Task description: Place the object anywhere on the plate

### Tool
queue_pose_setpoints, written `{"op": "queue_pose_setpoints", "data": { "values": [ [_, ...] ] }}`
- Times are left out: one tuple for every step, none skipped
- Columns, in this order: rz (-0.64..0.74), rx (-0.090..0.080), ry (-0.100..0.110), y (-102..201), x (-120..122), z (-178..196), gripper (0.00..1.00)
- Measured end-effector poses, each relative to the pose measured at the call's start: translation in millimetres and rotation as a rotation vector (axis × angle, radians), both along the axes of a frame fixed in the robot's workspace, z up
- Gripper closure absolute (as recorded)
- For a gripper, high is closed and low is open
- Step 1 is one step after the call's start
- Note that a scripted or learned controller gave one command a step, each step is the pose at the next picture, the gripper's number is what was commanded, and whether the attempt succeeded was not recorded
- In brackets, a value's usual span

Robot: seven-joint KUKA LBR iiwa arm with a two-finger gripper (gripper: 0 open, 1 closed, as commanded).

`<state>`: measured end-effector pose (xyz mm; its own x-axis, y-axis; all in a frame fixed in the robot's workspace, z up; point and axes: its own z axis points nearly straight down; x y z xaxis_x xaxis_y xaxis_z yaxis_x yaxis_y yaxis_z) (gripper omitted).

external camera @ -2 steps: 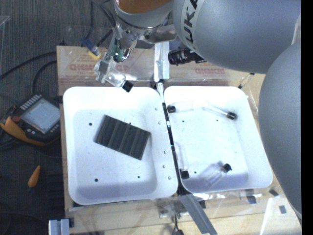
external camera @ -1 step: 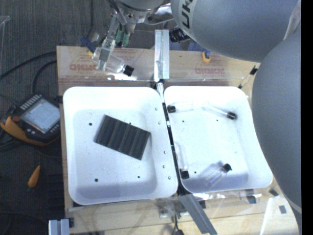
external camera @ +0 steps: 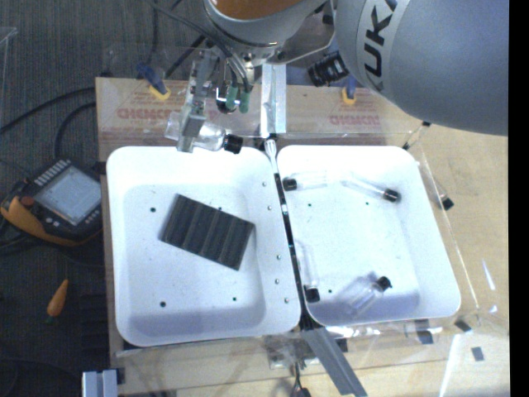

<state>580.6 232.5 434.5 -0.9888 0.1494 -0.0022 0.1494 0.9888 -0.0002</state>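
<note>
Left bin (external camera: pixel 132 304) holds a dark ribbed rectangular object (external camera: pixel 206 231) near its middle; right bin (external camera: pixel 430 222) holds clear tubes with black caps (external camera: pixel 368 190) at its far and near sides. My hand (external camera: pixel 198 131) hangs over the left bin's far edge, the object well apart toward the near side. Can't tell my finger state; the object's long axis runs diagonally, far-left to near-right.

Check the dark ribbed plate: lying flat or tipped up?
Flat. The dark ribbed plate lies on the left bin's floor, turned at a slant to its walls.
</note>
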Motion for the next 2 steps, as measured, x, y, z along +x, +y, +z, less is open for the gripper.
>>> {"op": "queue_pose_setpoints", "data": {
  "values": [
    [0.31,0.001,-0.001,1.1,-53.0,0.2,1.0],
    [0.519,0.0,-0.001,-0.1,0.9,-0.4,1.0]
  ]
}}
